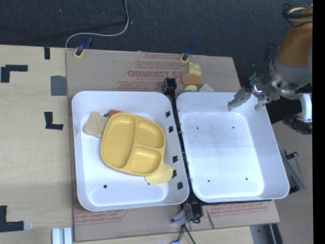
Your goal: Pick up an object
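A yellow divided plate (133, 143) lies in the left bin (86, 187). At its upper left sits a tan toast-like piece (94, 124), with a small red thing (114, 112) peeking out beside it. A pale yellow piece (160, 174) rests against the plate's lower right rim. My gripper (250, 101) hangs over the upper right corner of the right bin (228, 156), open, with nothing between its fingers (236, 100). It is far from all of the objects in the left bin.
Behind the bins, on the cardboard sheet, lie a tan block (192, 78), a small yellow piece (194, 68) and a pale green item (190, 88). Blue clamps (188, 51) hold the cardboard's back edge. The arm's orange band (297, 42) is at the right.
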Controlling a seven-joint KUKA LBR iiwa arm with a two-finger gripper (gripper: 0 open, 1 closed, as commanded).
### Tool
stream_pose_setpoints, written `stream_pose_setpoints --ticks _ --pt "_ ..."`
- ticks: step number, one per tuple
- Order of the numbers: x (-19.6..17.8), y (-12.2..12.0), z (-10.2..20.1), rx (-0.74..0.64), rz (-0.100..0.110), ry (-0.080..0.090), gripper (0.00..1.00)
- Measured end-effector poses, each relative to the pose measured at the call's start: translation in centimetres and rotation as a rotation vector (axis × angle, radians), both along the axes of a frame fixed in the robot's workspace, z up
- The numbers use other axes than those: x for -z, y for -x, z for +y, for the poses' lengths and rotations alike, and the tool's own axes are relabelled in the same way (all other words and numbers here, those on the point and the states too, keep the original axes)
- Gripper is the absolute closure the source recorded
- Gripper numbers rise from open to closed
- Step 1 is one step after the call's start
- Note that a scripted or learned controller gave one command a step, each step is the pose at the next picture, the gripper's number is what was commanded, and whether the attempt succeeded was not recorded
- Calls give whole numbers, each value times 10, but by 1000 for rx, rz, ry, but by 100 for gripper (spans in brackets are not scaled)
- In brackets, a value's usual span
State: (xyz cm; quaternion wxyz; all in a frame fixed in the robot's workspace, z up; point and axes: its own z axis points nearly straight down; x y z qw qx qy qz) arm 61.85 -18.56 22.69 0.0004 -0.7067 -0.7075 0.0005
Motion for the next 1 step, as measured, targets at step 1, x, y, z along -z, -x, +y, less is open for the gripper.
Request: stream_pose_setpoints --ticks 1 --pt "124 22 94 -7 11 -6 0"
